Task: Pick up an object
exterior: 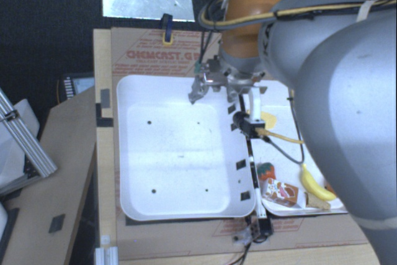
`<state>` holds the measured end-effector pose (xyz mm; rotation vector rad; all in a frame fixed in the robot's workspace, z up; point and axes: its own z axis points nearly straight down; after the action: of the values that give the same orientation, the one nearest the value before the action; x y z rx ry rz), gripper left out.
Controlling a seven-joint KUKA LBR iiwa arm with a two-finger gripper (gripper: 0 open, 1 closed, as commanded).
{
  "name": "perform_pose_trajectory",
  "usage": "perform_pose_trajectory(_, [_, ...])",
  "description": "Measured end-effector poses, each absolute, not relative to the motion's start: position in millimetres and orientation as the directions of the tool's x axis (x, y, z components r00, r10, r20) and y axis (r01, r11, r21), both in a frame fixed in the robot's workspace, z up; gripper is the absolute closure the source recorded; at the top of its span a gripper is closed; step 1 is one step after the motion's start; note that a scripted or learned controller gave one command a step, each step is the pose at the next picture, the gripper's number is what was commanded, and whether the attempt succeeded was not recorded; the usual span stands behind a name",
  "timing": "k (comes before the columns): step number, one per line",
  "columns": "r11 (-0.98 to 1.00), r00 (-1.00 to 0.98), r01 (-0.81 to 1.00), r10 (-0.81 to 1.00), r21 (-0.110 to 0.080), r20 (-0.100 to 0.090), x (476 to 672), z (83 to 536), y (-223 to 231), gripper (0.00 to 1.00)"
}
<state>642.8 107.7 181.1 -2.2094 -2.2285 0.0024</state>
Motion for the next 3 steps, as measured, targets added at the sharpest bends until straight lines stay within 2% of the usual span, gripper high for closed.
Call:
perform_pose_trajectory(1, [0.008,-0.008,1.000,1.000,0.003,0.001,645.4,195,104,1.00])
perform_pose_trajectory(2, [0.007,-0.007,1.000,1.000,-0.006,0.000,666.6,79,144,1.00])
perform_pose_trajectory(3, [0.002,-0.003,1.000,1.000,0.021,0.003,672.0,281,128,1.00])
